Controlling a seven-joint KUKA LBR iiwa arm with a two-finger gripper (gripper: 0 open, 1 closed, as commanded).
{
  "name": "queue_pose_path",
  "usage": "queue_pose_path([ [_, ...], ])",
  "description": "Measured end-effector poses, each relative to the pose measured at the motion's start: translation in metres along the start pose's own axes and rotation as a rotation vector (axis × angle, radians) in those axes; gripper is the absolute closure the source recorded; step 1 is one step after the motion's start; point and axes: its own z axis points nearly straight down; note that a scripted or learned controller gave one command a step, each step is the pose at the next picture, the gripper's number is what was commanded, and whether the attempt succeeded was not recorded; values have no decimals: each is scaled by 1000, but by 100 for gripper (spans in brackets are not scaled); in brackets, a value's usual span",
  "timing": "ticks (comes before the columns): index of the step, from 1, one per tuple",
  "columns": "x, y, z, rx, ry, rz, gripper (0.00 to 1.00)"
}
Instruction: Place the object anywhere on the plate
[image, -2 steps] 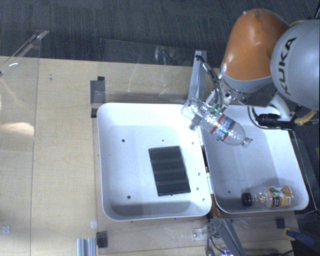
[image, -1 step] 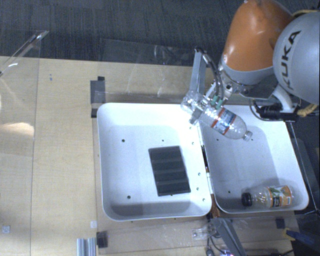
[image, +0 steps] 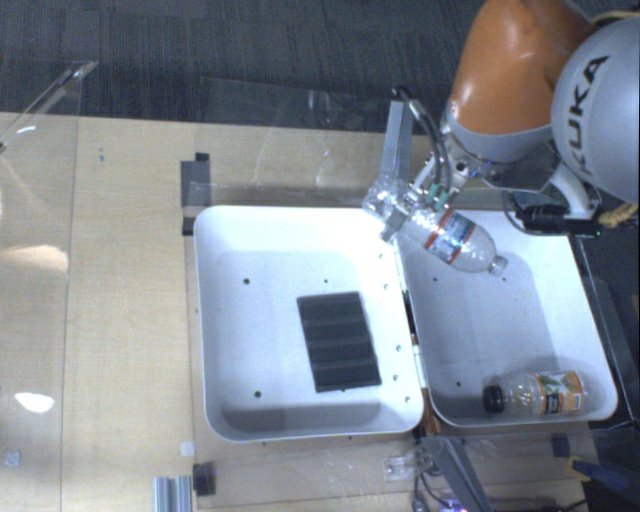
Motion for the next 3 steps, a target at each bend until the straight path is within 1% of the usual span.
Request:
queue_pose_path([
  [3,-3,5,-35,-21,-12,0,100],
])
